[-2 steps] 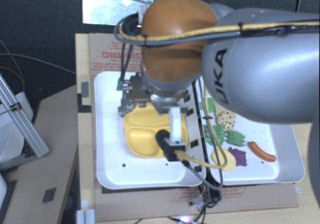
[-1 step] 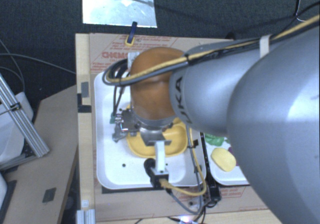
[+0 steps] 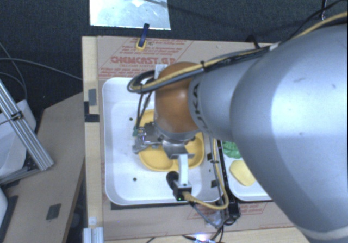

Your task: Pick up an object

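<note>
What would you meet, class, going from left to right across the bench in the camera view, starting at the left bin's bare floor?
Left bin → yellow object under the arm's wrist → green object → pale yellow object in the right bin.

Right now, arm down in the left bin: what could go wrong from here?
1. The wrist covers most of the yellow object in the left bin, so this view cannot confirm a grasp; the try may come up empty.
2. The cable loop hangs over the bin's near rim and could snag as the arm lifts.
3. The arm's bulk hides most of the right bin, so contact there would go unseen.
</note>
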You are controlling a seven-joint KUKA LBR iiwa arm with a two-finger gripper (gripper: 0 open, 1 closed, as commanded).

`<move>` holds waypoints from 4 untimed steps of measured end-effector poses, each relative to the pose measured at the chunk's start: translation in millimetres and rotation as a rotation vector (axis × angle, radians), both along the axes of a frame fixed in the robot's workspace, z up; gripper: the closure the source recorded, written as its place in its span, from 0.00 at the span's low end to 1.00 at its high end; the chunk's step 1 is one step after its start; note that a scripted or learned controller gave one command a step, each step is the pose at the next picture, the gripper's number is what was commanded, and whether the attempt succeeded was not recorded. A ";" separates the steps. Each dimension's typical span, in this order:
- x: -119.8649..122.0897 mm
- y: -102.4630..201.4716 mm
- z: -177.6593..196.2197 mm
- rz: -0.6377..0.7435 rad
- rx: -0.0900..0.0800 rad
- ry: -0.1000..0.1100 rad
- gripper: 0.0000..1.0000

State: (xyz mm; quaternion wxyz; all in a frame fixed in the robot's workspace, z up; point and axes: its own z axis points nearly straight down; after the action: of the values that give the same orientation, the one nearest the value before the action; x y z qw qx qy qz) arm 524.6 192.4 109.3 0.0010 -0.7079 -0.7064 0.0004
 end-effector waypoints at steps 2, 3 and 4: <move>66.4 -0.9 -6.3 0.016 0.016 0.015 0.00; 148.2 45.1 100.3 0.010 0.006 -0.019 0.00; 145.0 41.8 104.6 0.009 0.001 -0.007 1.00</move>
State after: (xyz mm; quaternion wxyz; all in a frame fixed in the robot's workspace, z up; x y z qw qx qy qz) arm 669.6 234.2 213.9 -0.0012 -0.7048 -0.7094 -0.0026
